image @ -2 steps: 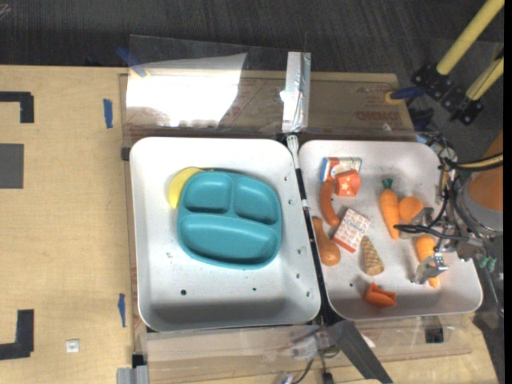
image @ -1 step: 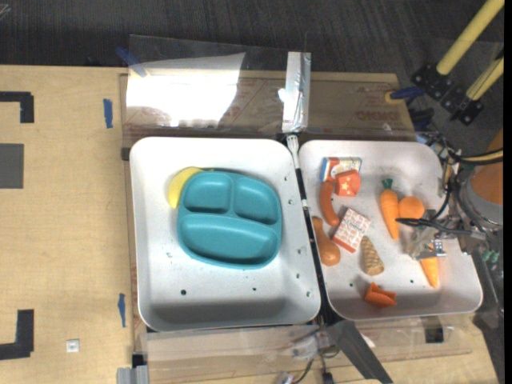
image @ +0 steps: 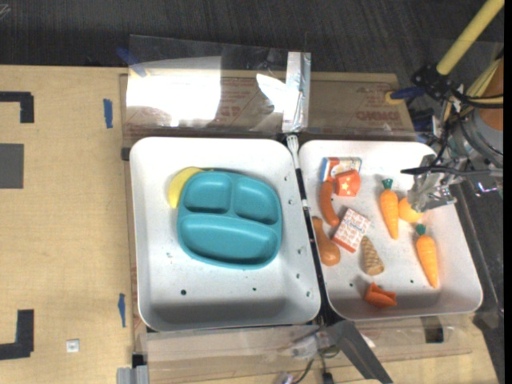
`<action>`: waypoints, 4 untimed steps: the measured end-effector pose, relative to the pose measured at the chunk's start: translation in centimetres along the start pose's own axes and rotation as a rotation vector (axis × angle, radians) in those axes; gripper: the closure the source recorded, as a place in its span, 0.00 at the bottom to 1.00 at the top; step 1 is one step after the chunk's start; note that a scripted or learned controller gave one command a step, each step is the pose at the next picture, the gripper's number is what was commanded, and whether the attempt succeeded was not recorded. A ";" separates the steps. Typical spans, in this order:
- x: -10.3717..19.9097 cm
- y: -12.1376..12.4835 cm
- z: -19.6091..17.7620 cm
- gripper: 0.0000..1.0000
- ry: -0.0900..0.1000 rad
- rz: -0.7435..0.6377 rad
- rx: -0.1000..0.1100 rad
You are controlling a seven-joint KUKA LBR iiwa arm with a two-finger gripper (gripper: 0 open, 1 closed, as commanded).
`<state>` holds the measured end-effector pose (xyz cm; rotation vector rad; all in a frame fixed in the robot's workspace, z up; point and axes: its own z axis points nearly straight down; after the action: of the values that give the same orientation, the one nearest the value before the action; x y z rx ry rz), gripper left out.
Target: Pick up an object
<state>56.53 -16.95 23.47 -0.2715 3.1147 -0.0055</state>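
Well, there are two white bins side by side on the bench. The left bin (image: 152, 214) carries one teal divided tray (image: 230, 218), turned upside-down or not I cannot say, with one yellow thing (image: 180, 184) poking out from under its upper left corner.

The right bin (image: 464, 290) is the crowded one. I count two orange carrots with green tops: one upright near the middle (image: 389, 210) and one lower toward the right wall (image: 427, 258). There is one small red-and-white carton (image: 344, 176) at the top, one patterned white-and-red packet (image: 351, 230) below it, one long reddish sausage shape (image: 326, 201) along the left side, one brownish rounded piece (image: 326, 246) beneath that, one tan cone-like piece (image: 370, 256), and one small orange-red piece (image: 380, 296) near the front wall. One small yellow-orange item (image: 409, 211) sits just beside the first carrot, touching or nearly touching the gripper's tip.

The arm comes in from the right, over the right bin's upper right corner, wrist angled down and leftward. The gripper (image: 424, 194) hangs low by that yellow-orange item; whether its tips are apart or together, I cannot tell, and nothing is visibly held.
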 end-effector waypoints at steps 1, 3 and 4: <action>0.2 0.0 0.3 0.00 0.006 0.002 -0.003; -0.4 -1.2 14.6 0.00 0.005 0.061 -0.001; -0.9 -1.2 13.2 1.00 -0.011 0.059 0.003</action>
<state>57.81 -17.97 10.30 -0.1783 3.1104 -0.0086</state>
